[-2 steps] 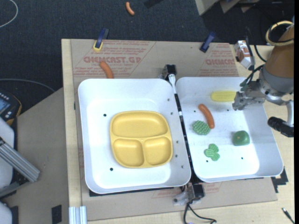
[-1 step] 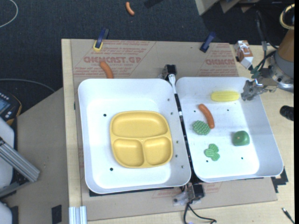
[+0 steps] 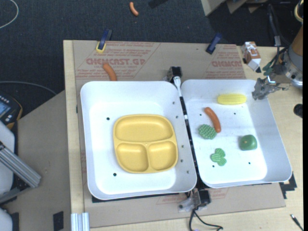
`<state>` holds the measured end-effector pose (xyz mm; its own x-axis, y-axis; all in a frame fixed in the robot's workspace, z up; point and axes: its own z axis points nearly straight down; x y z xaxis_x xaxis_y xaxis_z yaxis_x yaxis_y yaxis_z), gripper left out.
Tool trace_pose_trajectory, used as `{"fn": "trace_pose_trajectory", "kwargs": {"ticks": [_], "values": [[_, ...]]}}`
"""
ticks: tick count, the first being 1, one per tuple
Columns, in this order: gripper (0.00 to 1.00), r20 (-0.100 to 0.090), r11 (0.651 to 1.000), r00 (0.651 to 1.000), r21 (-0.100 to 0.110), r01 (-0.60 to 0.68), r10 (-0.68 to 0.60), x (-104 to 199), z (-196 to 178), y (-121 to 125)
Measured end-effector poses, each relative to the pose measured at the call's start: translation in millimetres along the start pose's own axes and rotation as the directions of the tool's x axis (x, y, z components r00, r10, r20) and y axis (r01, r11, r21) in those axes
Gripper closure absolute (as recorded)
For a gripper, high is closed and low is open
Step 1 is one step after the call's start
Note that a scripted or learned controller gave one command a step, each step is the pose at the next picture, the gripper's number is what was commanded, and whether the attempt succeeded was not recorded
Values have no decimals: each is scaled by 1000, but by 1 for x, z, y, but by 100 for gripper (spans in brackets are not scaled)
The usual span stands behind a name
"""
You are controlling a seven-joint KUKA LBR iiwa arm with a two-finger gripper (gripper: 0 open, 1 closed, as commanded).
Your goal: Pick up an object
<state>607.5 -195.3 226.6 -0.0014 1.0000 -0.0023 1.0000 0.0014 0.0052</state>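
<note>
Dark carpet [image 3: 57, 13] fills the top of the frame, with a stray orange sausage [image 3: 134, 8] lying on it, upper centre-left. Below sits a cardboard-covered bench [image 3: 144, 57], clamped at its far edge by a yellow-and-blue clip [image 3: 102, 41] and a blue clip [image 3: 212, 43]. A second orange sausage [image 3: 110, 71] lies on the cardboard, just beyond the left bin's far rim.

Left bin [image 3: 94, 129]: holds a yellow three-compartment plate [image 3: 144, 142], roughly centred.

Right bin [image 3: 272, 143], touching the left one along the middle seam: toy food, all apart from one another except two. Orange hot dog [image 3: 212, 118] centre-left, its lower end just beside a green textured round piece [image 3: 207, 131]. Below them, a green leafy piece [image 3: 218, 157]. Yellow corn cob [image 3: 231, 99] near the far rim. Green pepper [image 3: 248, 142] right of centre.

Gripper [image 3: 262, 88]: at the right bin's upper-right corner, over the rim, right of the corn and apart from it. Nothing visible between the fingers; too small and blurred to call open or closed, cannot tell.
</note>
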Motion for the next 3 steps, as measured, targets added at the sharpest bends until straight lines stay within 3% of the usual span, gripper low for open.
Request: {"fn": "trace_pose_trajectory", "kwargs": {"ticks": [1, 3], "values": [[100, -4, 1000, 1000, 7, 3, -3, 45, -6, -7], [100, -5, 1000, 1000, 9, 3, -3, 140, 1, -48]]}}
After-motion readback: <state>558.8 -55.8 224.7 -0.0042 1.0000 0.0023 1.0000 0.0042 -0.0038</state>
